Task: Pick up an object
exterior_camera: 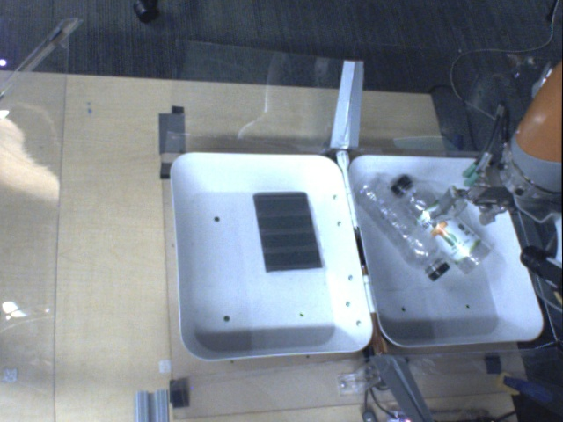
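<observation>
Reaching in from the 3 o'clock side, the arm [538, 130] positions the gripper [475, 196] low over the right bin [519, 319], at the 2 o'clock edge of a cluster of clear plastic bottles [413, 222] lying near that bin's centre. Finger state cannot be determined: the fingertips merge with the transparent clutter, and no object is visibly clamped between them. Judged status: approach is complete, grasp and lift remain; the dark ridged block [287, 231] rests untouched at the centre of the left bin [202, 323].
</observation>
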